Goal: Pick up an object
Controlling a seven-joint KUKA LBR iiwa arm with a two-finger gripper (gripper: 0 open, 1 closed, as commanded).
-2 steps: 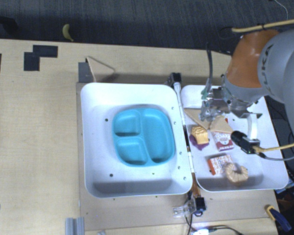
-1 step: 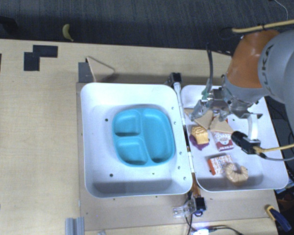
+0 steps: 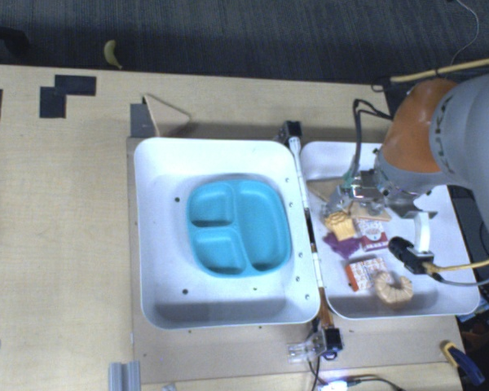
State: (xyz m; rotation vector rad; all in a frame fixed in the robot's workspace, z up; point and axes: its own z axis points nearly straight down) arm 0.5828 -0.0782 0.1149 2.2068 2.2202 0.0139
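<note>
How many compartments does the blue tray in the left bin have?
3. The blue tray has one at its upper left, one at its lower left, and a long one down its right side. None looks hidden.

robotics lab, wooden bench point(image 3: 57, 243), two white bins point(image 3: 159, 243), cabled arm point(image 3: 448, 129)

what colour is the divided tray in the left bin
Turquoise blue tray, clear in the camera view.

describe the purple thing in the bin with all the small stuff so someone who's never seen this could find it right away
Start at the right white bin, the one the grey arm reaches over. Near its left side, just below the end effector, lies the purple packet, under a small yellow item. It is the sole purple piece; the packets next to it are red and white.
</note>
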